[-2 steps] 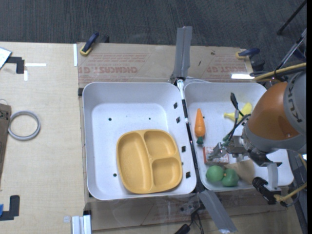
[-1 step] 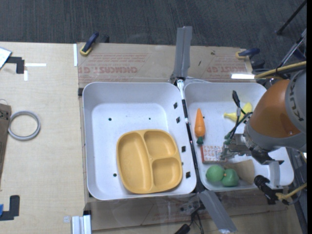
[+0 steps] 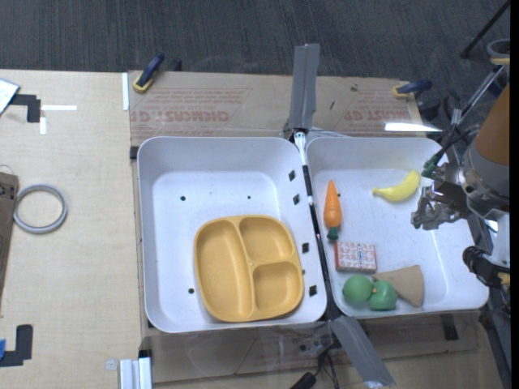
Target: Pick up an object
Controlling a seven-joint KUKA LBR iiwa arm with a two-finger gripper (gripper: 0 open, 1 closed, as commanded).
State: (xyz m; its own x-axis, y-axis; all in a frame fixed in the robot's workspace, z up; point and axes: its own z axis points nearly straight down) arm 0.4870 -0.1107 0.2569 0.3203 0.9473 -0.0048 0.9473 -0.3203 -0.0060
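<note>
The right bin [image 3: 454,298] holds a yellow banana [image 3: 397,189] at the back, an orange carrot [image 3: 332,207] by the divider, a small patterned box [image 3: 356,256], a green pear-like fruit [image 3: 370,292] and a tan wedge [image 3: 408,284] at the front. My gripper [image 3: 427,217] hangs above the right side of this bin, just right of and below the banana, with nothing seen between its fingers.
A yellow divided plate [image 3: 246,266] lies in the left bin [image 3: 154,217]. A roll of tape [image 3: 37,208] rests on the bench at the far left. Blue clamps [image 3: 149,72] hold the cardboard behind the bins.
</note>
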